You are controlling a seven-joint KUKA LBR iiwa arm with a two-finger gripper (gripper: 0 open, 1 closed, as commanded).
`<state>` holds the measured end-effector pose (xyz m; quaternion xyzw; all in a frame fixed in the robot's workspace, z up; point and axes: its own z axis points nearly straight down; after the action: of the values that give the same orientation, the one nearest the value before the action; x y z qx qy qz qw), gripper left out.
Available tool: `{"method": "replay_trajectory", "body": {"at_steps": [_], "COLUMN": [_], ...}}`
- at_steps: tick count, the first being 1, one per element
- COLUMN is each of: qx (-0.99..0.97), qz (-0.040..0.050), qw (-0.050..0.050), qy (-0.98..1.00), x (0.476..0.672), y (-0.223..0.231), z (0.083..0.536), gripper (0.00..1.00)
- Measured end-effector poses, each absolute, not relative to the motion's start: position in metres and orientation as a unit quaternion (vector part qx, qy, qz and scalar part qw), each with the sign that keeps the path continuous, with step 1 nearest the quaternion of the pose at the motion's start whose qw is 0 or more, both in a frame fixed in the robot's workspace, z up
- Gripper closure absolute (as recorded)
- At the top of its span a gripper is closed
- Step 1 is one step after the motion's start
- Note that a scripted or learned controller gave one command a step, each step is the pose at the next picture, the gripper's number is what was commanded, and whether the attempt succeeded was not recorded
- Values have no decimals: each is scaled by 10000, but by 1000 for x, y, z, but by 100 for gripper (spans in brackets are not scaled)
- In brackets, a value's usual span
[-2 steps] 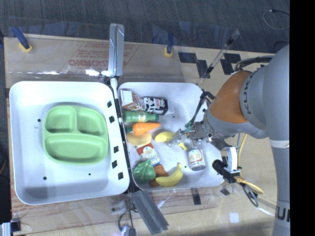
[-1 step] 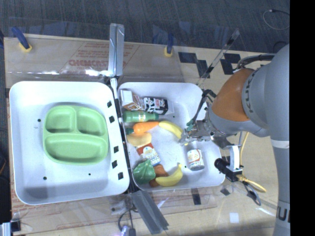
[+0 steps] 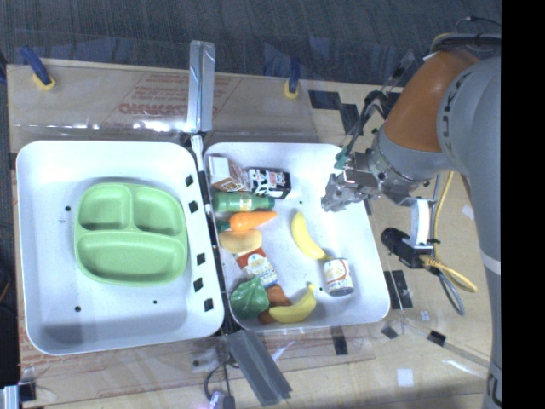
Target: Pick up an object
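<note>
Left bin (image 3: 43, 313): shallow, white, rounded corners, on the left half of the bench.
Green plate (image 3: 132, 233): pale green with three compartments, lying flat in the middle of the left bin.
Right bin (image 3: 313, 162): white, just beside the left bin, their rims touching.
Bench (image 3: 102, 100): pale board with faint red printing.
Blue clamps (image 3: 38, 68): on the bench's far edge.
Grey bar (image 3: 202, 83): at the far edge, in line with the seam between the bins.

Red print (image 3: 155, 107) on bench (image 3: 94, 88): too blurred, unreadable.

Yellow banana (image 3: 306, 235) slanted in mid right bin (image 3: 328, 156), small can (image 3: 338, 276) just nearer, orange carrot (image 3: 253, 221) leftward, second banana (image 3: 294, 307) at near edge.
</note>
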<state>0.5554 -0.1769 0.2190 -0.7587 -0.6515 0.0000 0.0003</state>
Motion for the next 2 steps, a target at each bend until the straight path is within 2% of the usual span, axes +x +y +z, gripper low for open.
{"method": "replay_trajectory", "body": {"at_steps": [1, 2], "qx": [-7587, -7405], "qz": [3, 11], "qw": [6, 14], "qy": [-6515, -6720], "x": [555, 553], "y": [-177, -180], "z": [219, 91], "gripper": [0, 0]}}
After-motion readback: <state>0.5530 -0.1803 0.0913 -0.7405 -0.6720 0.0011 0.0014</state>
